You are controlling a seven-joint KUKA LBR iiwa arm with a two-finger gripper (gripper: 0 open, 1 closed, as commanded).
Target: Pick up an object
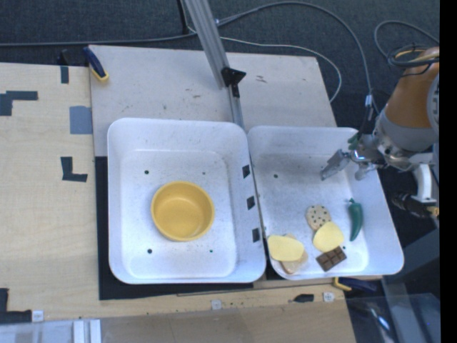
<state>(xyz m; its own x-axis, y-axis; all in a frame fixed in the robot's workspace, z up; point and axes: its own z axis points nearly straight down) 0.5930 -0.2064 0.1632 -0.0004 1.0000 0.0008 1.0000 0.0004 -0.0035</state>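
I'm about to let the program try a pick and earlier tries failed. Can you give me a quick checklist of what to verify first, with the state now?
1. Claw carries nothing: ok, nothing is between its fingers.
2. Claw is over the right bin: ok, above its upper part.
3. Claw is above a target: not ok, the green pepper, cookie and yellow pieces lie nearer the bin's lower end.
4. Targets are well separated: not ok, the chocolate piece touches a yellow piece.
5. Yellow bowl clear of the claw: ok, it sits in the left bin.
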